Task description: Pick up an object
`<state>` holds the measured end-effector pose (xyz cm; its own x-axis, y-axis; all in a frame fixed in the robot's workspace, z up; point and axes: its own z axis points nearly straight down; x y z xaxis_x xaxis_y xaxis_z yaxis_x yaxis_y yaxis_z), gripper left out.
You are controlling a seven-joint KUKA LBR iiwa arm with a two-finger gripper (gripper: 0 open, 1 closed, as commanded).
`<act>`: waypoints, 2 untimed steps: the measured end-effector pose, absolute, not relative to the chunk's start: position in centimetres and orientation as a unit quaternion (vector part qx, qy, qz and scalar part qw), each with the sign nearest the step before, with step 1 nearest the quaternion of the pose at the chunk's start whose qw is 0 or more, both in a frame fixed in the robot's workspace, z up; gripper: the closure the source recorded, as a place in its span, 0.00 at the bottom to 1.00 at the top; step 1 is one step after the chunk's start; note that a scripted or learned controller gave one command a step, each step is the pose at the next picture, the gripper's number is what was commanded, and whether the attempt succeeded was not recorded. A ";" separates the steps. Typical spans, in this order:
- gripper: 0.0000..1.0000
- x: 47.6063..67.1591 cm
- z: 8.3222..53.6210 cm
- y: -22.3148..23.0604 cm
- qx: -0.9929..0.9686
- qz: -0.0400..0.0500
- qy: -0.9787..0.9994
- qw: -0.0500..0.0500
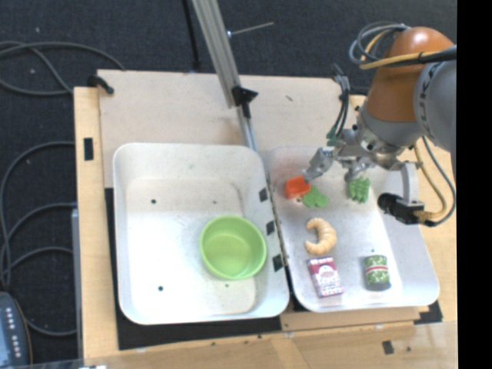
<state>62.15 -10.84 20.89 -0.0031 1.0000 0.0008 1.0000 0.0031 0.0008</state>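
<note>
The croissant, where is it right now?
The croissant lies mid right bin, just above the red packet and below the orange-and-green toy.

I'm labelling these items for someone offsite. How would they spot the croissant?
Look in the right-hand bin, the one holding the small items. Near its middle lies the croissant, a pale tan crescent. It sits above the red-and-white carton and is the only curved, bread-coloured piece there.

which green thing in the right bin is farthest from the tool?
The green can, at the bin's near right corner beside the red packet. The other two green pieces lie right under the tool.
</note>
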 end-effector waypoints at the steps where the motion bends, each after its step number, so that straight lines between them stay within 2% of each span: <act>1: 0.00 62.2 20.9 -10.8 -0.706 -0.001 -0.708 0.000; 2: 0.00 61.9 16.7 -10.9 -0.708 0.002 -0.707 0.000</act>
<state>61.89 -10.87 16.66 0.0011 1.0000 -0.0027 1.0000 -0.0011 -0.0030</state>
